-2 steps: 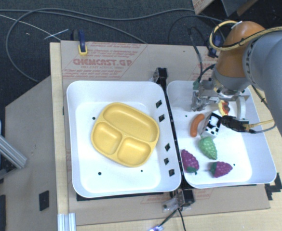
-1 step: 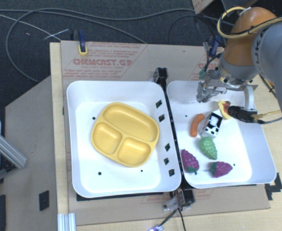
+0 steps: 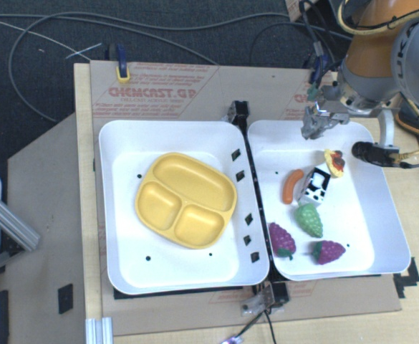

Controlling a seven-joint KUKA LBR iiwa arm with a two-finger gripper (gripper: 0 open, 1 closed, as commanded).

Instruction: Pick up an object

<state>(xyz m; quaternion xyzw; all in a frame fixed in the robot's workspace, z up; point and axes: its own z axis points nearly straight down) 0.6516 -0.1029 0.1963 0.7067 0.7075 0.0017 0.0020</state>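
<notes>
Grey gripper (image 3: 315,126) hovers over the right bin's (image 3: 388,192) far rim, grip state unclear; descending here risks striking the rim, missing the toys

The arm (image 3: 388,41) runs off the picture's right edge.

A yellow divided plate (image 3: 186,200) sits in my white left bin (image 3: 116,192); the white right bin (image 3: 381,213) carries an orange sausage (image 3: 292,185), a black-and-white patterned block (image 3: 316,185), a green bunch of grapes (image 3: 310,220), two purple bunches of grapes (image 3: 281,239) (image 3: 328,251), and a yellow-and-red toy (image 3: 334,162). The tan cardboard worktop (image 3: 159,84) bears red lettering. My arm (image 3: 381,41) is grey, banded orange.
</notes>
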